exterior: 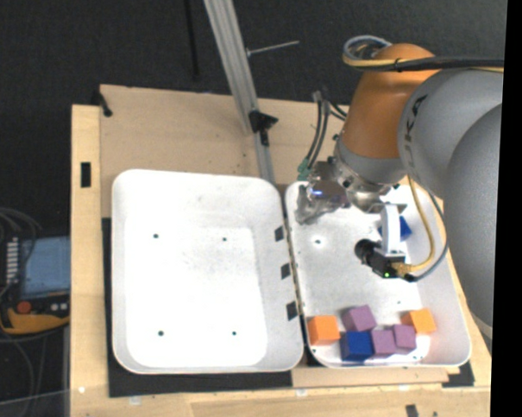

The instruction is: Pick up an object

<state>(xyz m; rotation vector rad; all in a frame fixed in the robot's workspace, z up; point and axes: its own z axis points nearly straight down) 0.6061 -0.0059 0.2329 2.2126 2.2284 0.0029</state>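
Orange [324, 328], purple [358, 318] and blue cubes [356, 345] cluster at the right bin's [447, 289] near edge — well apart from the jaws [311, 203] at its far-left corner. Approach step; next calls for travel toward a cube.

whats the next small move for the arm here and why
Probably bring the claw toward the near end of the right bin. It sits at that bin's far left corner, while the blocks are bunched along the near edge: an orange block, a blue block and purple blocks among them. Nothing lies under the claw to grab.
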